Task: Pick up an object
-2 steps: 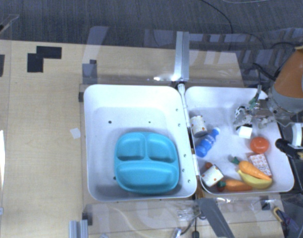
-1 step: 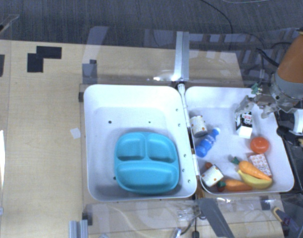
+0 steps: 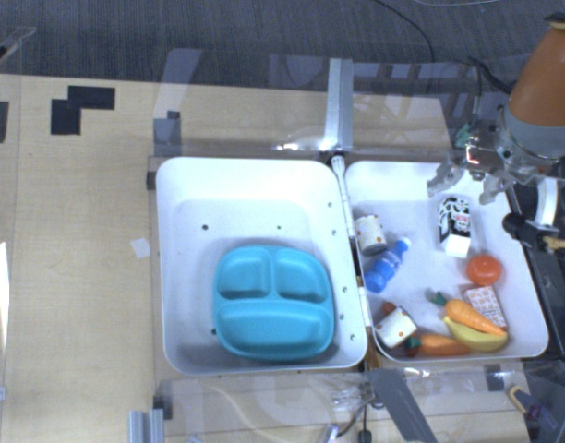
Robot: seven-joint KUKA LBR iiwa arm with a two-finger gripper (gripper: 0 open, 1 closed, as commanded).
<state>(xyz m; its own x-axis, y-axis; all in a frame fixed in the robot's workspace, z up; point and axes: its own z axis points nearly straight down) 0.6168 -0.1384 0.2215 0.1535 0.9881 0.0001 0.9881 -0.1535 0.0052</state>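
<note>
My tool [image 3: 467, 178] hangs over the far side of the right bin [image 3: 539, 335], and I cannot tell how it is set. The milk carton [image 3: 455, 225] stands just below it in the view, near but apart. If I come down off-centre, I may tip the carton toward the orange ball [image 3: 484, 269] or strike the bin wall.

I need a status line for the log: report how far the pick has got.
Done: the arm is over the right bin, its tool above the black-and-white carton. In hand: nothing shows between the fingers. Left: the whole grasp and lift; the carton, blue bottle, orange ball and banana lie in the bin.
</note>
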